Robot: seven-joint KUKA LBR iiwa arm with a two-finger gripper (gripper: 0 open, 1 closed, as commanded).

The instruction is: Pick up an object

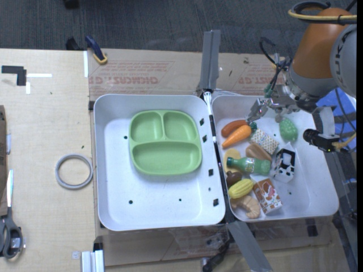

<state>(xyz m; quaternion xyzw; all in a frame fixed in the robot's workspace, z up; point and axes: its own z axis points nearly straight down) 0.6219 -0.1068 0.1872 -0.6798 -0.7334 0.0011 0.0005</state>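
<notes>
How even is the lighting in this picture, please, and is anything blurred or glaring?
In the camera view, light is soft and even; the green divided plate casts little shadow on the left bin; mild glare whitens the right bin floor; the arm's orange band looks slightly soft; the toy carrot is sharp.

There are two shallow white bins: the left bin [108,169] and the right bin [317,197]. The left one has one green plastic plate with three parts [165,142]. The right one has one orange toy carrot [236,134], one green toy bottle [249,165], one yellow toy corn [240,188] and one green bumpy toy [288,130], among other small toys.
</notes>
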